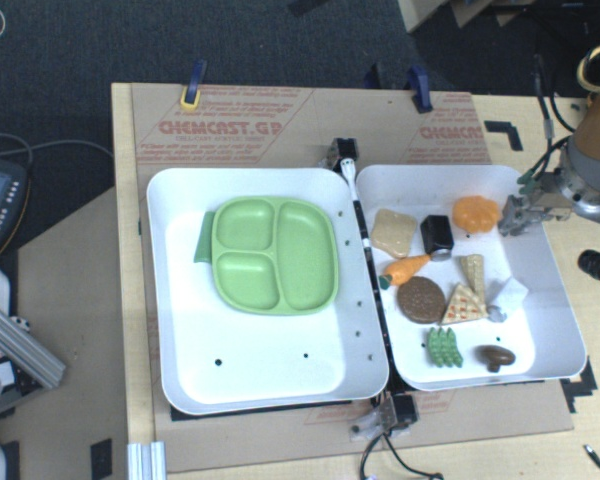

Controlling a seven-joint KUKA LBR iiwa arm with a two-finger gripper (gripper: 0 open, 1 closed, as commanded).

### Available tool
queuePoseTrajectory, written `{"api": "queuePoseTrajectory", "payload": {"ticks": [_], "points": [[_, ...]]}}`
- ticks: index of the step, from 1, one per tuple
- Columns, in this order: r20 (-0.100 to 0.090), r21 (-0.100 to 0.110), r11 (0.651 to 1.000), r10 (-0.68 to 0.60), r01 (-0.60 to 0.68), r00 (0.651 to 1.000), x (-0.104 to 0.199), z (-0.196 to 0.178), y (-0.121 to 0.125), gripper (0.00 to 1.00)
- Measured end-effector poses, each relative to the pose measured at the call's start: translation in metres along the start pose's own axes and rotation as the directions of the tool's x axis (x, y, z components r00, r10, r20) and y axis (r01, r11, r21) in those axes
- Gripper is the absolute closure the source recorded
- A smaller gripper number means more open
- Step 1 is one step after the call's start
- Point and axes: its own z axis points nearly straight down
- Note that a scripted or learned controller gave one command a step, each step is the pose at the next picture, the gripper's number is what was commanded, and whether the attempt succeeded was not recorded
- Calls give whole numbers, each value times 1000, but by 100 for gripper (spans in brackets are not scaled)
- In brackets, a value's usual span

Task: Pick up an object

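Observation:
My gripper (pixel 515 218) hangs over the right bin's far right side, just right of an orange round item (pixel 475 213). The right bin (pixel 560 298) holds several toy foods: a beige bread slice (pixel 394 233), a small black block (pixel 437 236), a carrot (pixel 406 268), a brown round cookie (pixel 421 299), a tan wedge (pixel 473 271), a triangular sandwich slice (pixel 464 306), a green ridged piece (pixel 443 348), a brown lump (pixel 497 356) and a pale crumpled piece (pixel 508 294). I see nothing between the fingers.
The left bin (pixel 180 298) holds a green three-compartment plate (pixel 275 254). A black divider strip (pixel 365 258) runs between the bins. Clamps (pixel 191 88) sit on the cardboard at the back edge. Cables lie at the front.

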Motion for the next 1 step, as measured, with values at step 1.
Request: {"api": "queuePoseTrajectory", "payload": {"ticks": [1], "points": [[1, -3, 1000, -1, 1, 1000, -4, -64, 7, 100]]}}
